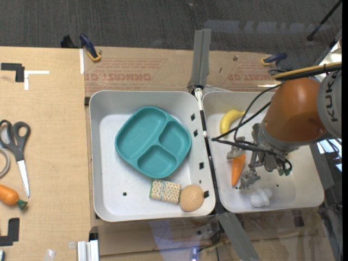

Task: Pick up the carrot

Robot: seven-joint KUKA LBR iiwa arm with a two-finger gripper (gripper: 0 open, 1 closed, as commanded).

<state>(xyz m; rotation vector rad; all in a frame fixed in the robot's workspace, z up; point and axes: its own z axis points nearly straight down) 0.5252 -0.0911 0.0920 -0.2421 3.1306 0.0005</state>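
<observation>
We see two white bins side by side on the tabletop (pixel 43 145). The left bin (pixel 103 200) holds a teal divided plate (pixel 153 141) lying toward its far side, with three compartments, none holding anything. Near the bin's front edge lie a small patterned packet (pixel 165 191) and, touching it on the right, a round tan bun (pixel 191 198).

The right bin (pixel 304 192) holds the carrot (pixel 237 169), which lies near the bin's left wall, its thick end far and its tip pointing near. A yellow banana (pixel 230 120) lies beyond it, toward the far left corner. A white lumpy thing (pixel 259 198) sits near the front edge.

The arm (pixel 293 110) reaches in from the right, its orange band above the bin. The tool (pixel 251 173) hangs just right of the carrot, beside it; we cannot tell whether it is spread or closed, nor whether it touches the carrot. Black cables (pixel 239 140) cross above the carrot and banana.

On the tabletop to the left lie scissors (pixel 16 151) and another orange carrot-like thing (pixel 10 196) at the edge. Cardboard (pixel 136 72) lies behind the bins.
</observation>
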